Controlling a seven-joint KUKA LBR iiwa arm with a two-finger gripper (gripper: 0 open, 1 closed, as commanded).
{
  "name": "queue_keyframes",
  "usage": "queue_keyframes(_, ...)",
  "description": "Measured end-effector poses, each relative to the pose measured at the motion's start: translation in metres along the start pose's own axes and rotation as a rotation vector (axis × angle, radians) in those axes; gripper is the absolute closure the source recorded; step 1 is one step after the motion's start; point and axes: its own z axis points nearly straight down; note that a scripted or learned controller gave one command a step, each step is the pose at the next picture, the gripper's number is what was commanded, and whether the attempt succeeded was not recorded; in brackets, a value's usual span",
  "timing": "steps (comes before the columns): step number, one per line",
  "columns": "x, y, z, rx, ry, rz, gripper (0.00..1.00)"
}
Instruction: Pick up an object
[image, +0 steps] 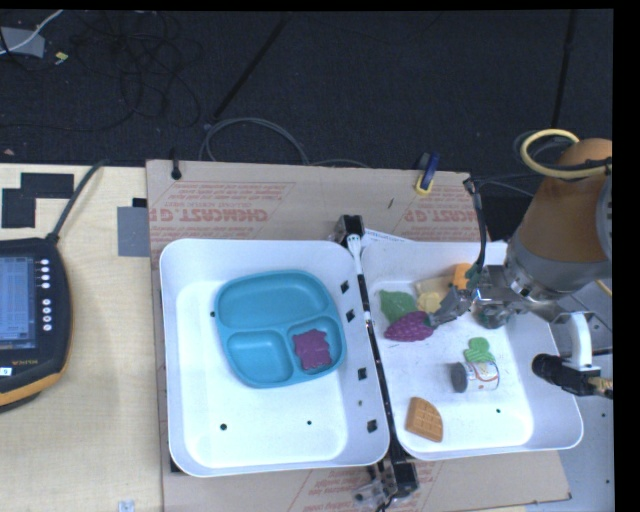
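While the grey arm's two-finger gripper (450, 305) hovers low in the right white bin (520, 425), whether it is open or closed cannot be told; it sits just beside a purple grape cluster (408, 326), apart from the waffle-shaped orange piece (424, 419). Brown cardboard (250, 205) beneath reads "CHEMCREST", upside down.

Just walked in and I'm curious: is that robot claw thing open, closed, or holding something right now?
End effector: cannot be told; it sits low in the right bin, beside the purple grapes.
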Motion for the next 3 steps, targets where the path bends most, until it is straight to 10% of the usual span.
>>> queue_keyframes(1, -0.059, -0.034, 0.115, 0.005, 0.0, 0.005, 0.0)
queue_keyframes(2, -0.058, -0.031, 0.099, 0.001, 0.001, 0.006, 1.0)
queue_keyframes(3, -0.058, -0.032, 0.1, 0.001, 0.001, 0.006, 0.0)
